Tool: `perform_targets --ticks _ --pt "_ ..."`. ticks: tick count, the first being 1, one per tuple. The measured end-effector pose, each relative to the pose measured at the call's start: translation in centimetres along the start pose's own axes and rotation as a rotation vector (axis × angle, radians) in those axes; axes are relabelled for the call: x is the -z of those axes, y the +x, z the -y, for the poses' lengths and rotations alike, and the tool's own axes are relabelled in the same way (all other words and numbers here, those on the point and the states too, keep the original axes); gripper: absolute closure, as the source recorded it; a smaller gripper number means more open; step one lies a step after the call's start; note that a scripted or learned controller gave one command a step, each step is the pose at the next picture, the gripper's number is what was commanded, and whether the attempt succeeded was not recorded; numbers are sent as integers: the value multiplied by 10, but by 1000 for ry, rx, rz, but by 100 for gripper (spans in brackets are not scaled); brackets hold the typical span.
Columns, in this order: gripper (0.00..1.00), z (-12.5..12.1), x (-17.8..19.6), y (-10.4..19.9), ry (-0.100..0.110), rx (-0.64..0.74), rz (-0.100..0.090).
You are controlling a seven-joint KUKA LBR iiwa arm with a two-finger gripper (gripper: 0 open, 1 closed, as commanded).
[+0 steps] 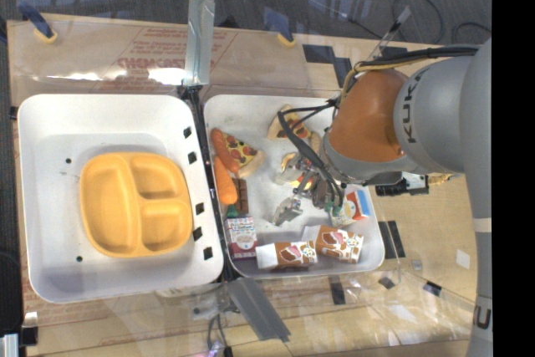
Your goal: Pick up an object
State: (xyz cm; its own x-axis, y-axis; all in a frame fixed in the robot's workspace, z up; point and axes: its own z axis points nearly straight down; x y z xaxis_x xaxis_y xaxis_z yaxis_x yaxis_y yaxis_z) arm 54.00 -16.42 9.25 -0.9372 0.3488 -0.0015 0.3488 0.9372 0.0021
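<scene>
Wrist w/ orange band tops my view; gripper point(288, 211) fingers apart, holding nothing, over right bin point(372, 257); brown carton point(287, 254) at 6 o'clock looks light, stiff: I'd pinch its long sides.

Chunky grey KUKA arm point(447, 109), glossy orange band point(368, 117) above the wrist, black cables point(301, 148) looping around it, KUKA lettering on the side.

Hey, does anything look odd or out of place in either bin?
Nothing is spilled or broken. The right bin holds a loose jumble: a pizza slice, cartons lying flat. The yellow tray sits level in the left bin.
</scene>
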Motion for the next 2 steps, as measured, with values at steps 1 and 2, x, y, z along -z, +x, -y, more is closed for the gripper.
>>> perform_targets --ticks 1,2 --pt "0 -50 0 -34 1 -42 1" --pt "0 -66 0 -6 4 -217 1"
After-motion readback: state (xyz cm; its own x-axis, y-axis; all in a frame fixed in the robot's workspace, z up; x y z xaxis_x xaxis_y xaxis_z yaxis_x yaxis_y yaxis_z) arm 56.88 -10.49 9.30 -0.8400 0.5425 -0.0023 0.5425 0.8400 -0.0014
